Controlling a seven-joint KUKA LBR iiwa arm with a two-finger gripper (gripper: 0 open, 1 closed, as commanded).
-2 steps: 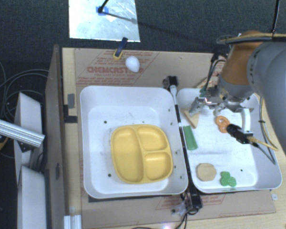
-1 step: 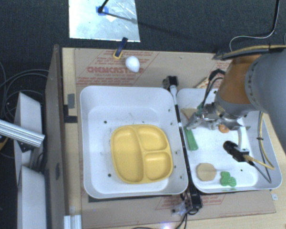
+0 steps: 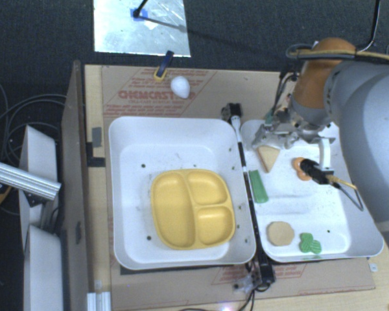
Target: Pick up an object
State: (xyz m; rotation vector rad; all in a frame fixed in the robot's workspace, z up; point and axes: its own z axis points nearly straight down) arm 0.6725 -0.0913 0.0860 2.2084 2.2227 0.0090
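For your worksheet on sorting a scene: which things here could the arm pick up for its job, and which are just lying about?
Job: gripper; right bin; cheese wedge; green stick; round cookie; green leaf; orange piece.

Lying about: yellow plate; white ball; foil sheet.

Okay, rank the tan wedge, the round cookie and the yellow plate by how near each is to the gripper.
From the gripper:
1. Tan wedge, right bin, just below it.
2. Round cookie, right bin's lower part.
3. Yellow plate, left bin.
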